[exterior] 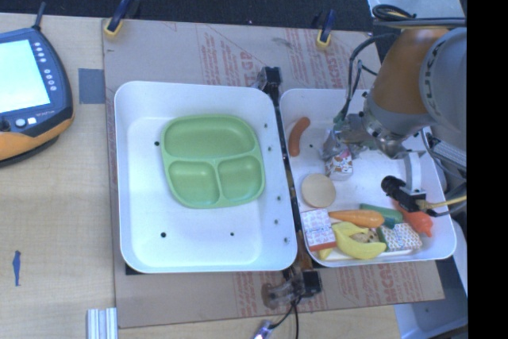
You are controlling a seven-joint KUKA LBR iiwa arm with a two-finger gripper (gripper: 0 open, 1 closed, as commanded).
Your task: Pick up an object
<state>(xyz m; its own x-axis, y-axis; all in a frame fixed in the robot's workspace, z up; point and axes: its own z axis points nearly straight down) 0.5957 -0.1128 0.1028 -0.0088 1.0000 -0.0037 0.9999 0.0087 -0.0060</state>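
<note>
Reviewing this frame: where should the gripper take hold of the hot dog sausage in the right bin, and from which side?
Probably across the middle of the sausage, coming straight down. It lies flat, long and narrow, with bare bin floor on both long sides, so the fingers fit across its width.

pendant left on bench | green divided plate in left bin

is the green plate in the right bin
No, the green plate lies in the left bin, while the right bin holds the toy food.
</note>
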